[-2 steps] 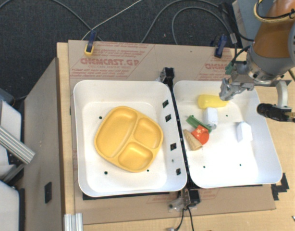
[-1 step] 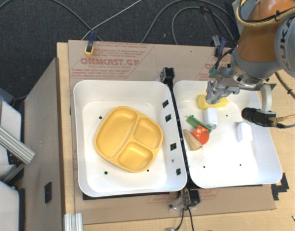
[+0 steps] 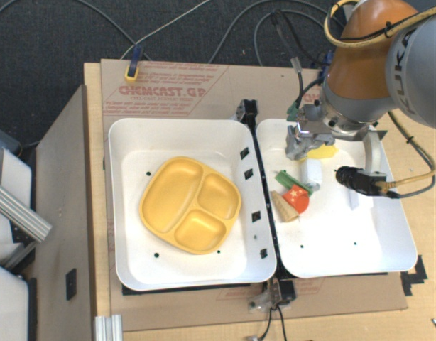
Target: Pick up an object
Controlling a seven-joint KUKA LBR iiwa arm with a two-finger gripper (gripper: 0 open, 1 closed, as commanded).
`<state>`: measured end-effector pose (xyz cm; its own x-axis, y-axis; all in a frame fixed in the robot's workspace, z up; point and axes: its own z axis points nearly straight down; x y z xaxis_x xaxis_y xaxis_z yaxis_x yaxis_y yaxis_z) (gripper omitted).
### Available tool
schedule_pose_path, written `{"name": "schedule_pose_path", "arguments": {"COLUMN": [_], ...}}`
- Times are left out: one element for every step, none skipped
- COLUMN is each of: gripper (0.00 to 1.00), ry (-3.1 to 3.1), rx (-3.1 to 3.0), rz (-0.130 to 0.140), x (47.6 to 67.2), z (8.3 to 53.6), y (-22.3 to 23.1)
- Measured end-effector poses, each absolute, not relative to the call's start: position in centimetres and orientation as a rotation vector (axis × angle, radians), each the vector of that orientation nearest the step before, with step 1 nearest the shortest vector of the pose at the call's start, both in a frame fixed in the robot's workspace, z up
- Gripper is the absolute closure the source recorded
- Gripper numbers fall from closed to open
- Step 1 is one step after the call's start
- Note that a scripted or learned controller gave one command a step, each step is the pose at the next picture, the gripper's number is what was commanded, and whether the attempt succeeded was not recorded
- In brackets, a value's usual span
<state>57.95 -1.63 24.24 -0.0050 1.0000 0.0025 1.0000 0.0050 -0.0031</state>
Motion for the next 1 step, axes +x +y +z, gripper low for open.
{"name": "schedule_pose_path", "arguments": {"gripper": [1.0], "ry": [-2.227], "rx": [-2.209], "rz": [0.0], "x": [56.25], "z": [24.19], "y": [4.54]}}
